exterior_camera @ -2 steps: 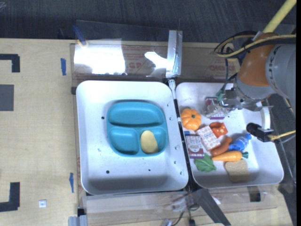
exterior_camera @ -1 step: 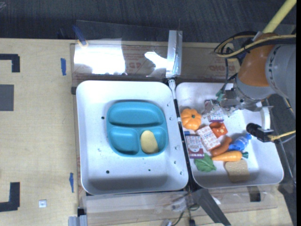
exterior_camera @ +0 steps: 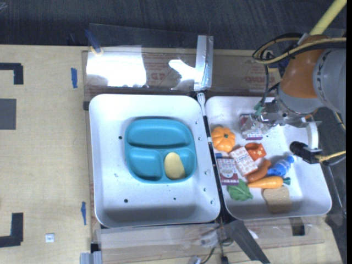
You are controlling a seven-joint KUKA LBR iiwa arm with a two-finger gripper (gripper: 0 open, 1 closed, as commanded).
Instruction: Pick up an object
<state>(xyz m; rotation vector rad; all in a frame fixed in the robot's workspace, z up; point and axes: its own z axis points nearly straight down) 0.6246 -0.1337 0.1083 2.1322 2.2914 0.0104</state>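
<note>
Pick not yet made, by the look of things. Gripper down low in the right bin, toward 12 o'clock of that bin, wrist and orange band above it at 1 o'clock. Cannot tell how the gripper stands, nor whether anything is caught in it; too blurred and crowded there to judge.

Candidate objects bunched at the bin's middle and 6 o'clock: toy pumpkin at 9 o'clock near the dividing wall, small printed cartons just beside it, an orange carrot, a blue bottle, a green leaf piece, a bread slice at 5 o'clock. Nearest to the gripper: the cartons and an orange-red piece, just below it toward 6 o'clock.

Left bin with a blue divided tray, a yellow lemon-like piece in its 5 o'clock compartment; well apart from the arm.

Room to move: tight among the clutter, items touching or overlapping; bare floor at 12 and 3 o'clock of the right bin. Shared wall at 9 o'clock close to the pumpkin, risky for a sideways approach. Straight lift upward likely clearest.
</note>
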